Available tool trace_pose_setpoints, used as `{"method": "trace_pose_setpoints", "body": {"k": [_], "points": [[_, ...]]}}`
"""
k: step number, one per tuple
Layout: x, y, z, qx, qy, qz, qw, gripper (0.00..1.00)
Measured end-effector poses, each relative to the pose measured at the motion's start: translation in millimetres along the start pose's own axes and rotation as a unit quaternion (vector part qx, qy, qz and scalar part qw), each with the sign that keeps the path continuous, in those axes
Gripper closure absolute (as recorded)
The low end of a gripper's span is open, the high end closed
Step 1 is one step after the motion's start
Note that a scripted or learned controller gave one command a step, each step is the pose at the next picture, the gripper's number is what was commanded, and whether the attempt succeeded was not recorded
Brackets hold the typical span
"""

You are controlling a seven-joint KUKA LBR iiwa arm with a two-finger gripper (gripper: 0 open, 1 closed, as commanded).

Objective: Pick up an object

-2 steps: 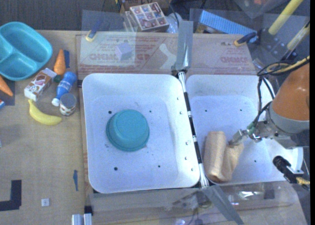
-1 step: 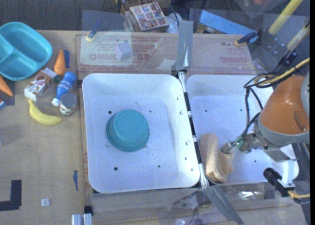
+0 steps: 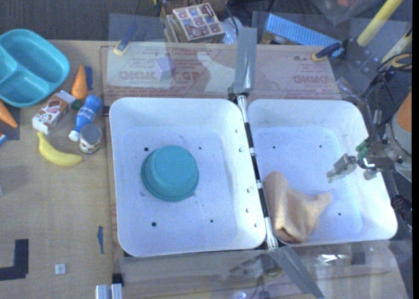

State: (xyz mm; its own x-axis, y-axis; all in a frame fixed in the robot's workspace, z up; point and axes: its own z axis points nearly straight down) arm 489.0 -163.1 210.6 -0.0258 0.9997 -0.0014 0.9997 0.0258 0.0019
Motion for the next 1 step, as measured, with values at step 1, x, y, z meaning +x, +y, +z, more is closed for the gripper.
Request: {"method": "trace_pose_setpoints", "body": {"k": [1], "points": [[51.2, -3.2, 119.0, -0.005, -0.001, -0.077, 0.997, 0.0]]}}
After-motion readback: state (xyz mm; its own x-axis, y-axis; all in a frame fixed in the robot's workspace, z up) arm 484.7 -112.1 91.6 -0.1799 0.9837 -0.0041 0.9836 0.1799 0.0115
